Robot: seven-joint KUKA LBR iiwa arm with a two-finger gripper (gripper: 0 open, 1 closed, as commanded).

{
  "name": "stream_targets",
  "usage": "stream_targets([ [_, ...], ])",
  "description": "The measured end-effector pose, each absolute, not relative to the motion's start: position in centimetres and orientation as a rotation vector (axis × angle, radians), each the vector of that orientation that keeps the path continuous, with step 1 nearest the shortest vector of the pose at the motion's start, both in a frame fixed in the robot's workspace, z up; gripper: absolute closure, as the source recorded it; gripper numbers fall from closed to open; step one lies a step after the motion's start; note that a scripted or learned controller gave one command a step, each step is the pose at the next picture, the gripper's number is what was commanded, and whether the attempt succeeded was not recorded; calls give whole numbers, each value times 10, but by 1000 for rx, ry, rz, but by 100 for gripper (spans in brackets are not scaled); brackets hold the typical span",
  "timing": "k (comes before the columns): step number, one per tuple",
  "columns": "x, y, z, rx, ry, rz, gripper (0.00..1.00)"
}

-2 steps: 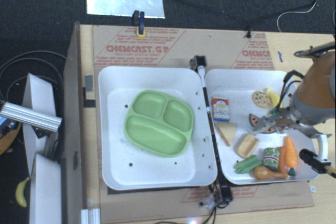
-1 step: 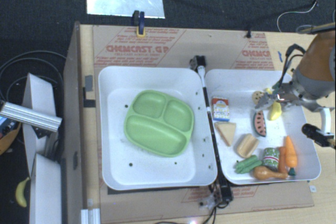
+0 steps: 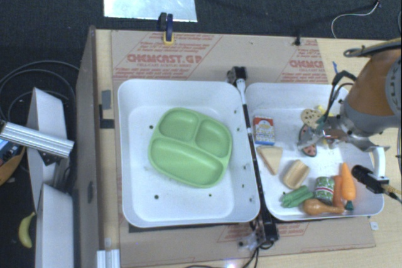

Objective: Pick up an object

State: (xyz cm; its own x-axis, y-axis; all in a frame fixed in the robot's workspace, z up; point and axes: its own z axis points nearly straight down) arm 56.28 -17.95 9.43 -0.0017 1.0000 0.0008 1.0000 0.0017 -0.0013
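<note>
Nearby, carrot (image 3: pixel 346 180) beside can (image 3: pixel 325 187)

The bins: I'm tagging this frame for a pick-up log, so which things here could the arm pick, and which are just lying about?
For the job:
gripper, down in the right bin
milk carton
cheese wedge
bread roll
green pods
carrot
cookie

Lying about:
green divided plate in the left bin
cardboard sheet
cables
</note>
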Motion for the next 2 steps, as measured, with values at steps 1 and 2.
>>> stream_targets([
  [1, 565, -180, 107, -2220, -2227, -4, 100],
  [2, 569, -98, 155, -2210, -2237, -8, 100],
])
